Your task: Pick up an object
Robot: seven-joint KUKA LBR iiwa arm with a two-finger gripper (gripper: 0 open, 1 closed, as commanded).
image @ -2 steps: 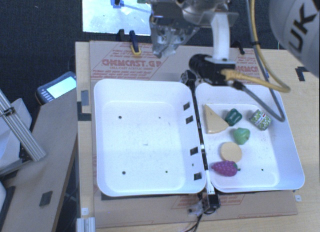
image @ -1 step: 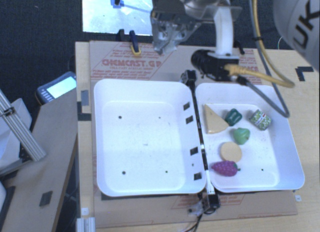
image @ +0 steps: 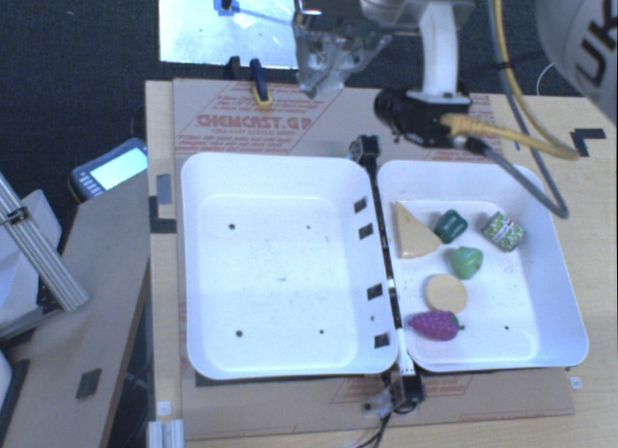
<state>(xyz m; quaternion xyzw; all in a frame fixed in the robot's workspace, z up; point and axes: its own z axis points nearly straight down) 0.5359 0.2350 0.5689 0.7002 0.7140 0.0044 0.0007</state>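
Two shallow white bins sit side by side on a wooden bench, seen from above at a slant. Nearest the viewer in the right bin (image: 555, 340) lies a purple bunch of toy grapes (image: 435, 324), and just beyond it a round tan disc (image: 446, 293), almost touching. Farther in sit a small green pepper-like piece (image: 466, 262), a pale yellow wedge (image: 416, 231) resembling cheese, a dark green piece (image: 450, 225) just right of the wedge, and a small green-and-white patterned block (image: 502, 231) nearest the right wall. The left bin (image: 275, 267) shows its bare white floor with a few dark dots.

Beyond both bins, at the far edge of the bench, the robot's gripper (image: 317, 77) hangs above a printed cardboard sheet (image: 256, 120), well apart from every object. Whether its fingers are apart or together cannot be told from here.

The pick appears not yet begun. A next move would likely call for travel nearer and rightward over the right bin, then a descent onto one well-separated piece.
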